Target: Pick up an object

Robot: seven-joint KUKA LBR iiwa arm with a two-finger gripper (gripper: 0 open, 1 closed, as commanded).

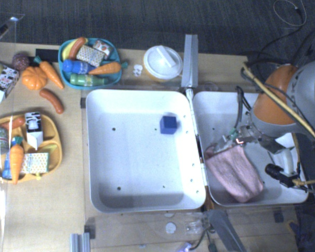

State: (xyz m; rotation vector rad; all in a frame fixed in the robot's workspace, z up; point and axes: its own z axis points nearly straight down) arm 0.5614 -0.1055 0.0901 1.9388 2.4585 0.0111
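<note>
The gripper [240,138] hangs low in the right bin [220,112], its small dark tip right at the upper edge of a pink cloth [234,172]. Whether its fingers are spread, pressed together or pinching the fabric I cannot tell: the tip is small and dark against the wrist and cables. The cloth lies crumpled in the lower half of this bin, its top corner touching or just under the gripper, its bulk spreading down toward the bin's near wall. Above the gripper the arm [310,96] rises to the right, with the orange band [275,101] showing over the bin's upper right corner, and black cables trailing along the right side.

The left bin [142,193] sits side by side with the right one, their walls touching down the middle. In it lies a blue cube [169,124], upper right of centre, well apart from the gripper and alone on the white floor.

Beyond the bins, on the desk [42,209], a white round lid or bowl [163,62] rests just above the left bin's upper edge. To its left stands a blue basket [89,62] full of toy food, including a carrot and a blue bottle. Further left lie a toy pumpkin [33,77], a loose carrot [53,73] and a sausage [52,101]. At the lower left a yellow tray [25,147] holds more toy items, among them small cartons and another carrot.
</note>
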